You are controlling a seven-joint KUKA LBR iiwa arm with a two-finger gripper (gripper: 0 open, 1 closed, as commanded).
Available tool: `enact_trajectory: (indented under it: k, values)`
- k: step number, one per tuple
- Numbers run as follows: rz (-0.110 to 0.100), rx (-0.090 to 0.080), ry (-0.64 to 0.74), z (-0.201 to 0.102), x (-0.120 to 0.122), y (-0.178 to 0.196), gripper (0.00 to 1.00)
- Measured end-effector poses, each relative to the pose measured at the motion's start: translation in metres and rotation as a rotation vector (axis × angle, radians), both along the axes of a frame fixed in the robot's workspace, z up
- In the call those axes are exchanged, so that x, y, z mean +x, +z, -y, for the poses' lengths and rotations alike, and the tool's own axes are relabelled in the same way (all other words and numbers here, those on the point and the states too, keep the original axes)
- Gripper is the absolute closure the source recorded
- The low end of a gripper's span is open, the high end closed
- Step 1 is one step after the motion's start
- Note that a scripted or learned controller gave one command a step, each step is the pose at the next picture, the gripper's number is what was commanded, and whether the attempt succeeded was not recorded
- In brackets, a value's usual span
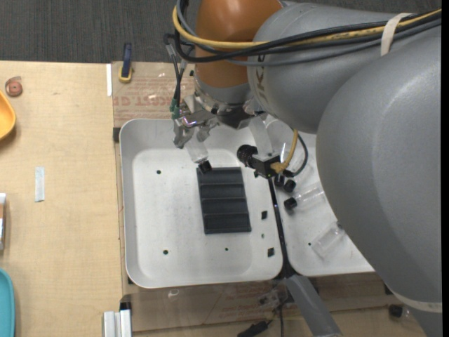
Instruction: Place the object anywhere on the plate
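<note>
A black ribbed rectangular slab lies flat in the middle of the left white bin. My gripper hangs over the bin's far part, just beyond the slab's far left corner. A small dark piece sits at the gripper's lower tip, close to the slab's far edge; I cannot tell whether it is a held object or part of the gripper. The grey arm with its orange band covers the view above and to the right.
The right bin holds clear plastic pieces and small black parts. A black divider runs between the bins. On the wooden bench to the left lie an orange item, a white strip and a blue clamp.
</note>
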State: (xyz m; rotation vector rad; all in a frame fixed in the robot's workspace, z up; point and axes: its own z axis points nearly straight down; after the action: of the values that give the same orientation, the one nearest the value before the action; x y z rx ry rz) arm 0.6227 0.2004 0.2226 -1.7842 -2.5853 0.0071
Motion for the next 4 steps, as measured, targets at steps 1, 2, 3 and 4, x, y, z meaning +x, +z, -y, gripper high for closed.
enact_trajectory:
  k: [1,2,3,4]
  values:
    - [0.000,0.001,0.040,-0.006,-0.037,0.019,1.00]
    - [0.000,0.002,0.193,0.008,-0.020,-0.020,1.00]
    - [0.000,0.002,0.224,-0.017,-0.015,-0.082,1.00]
    - [0.001,0.002,0.330,-0.018,-0.065,0.067,1.00]
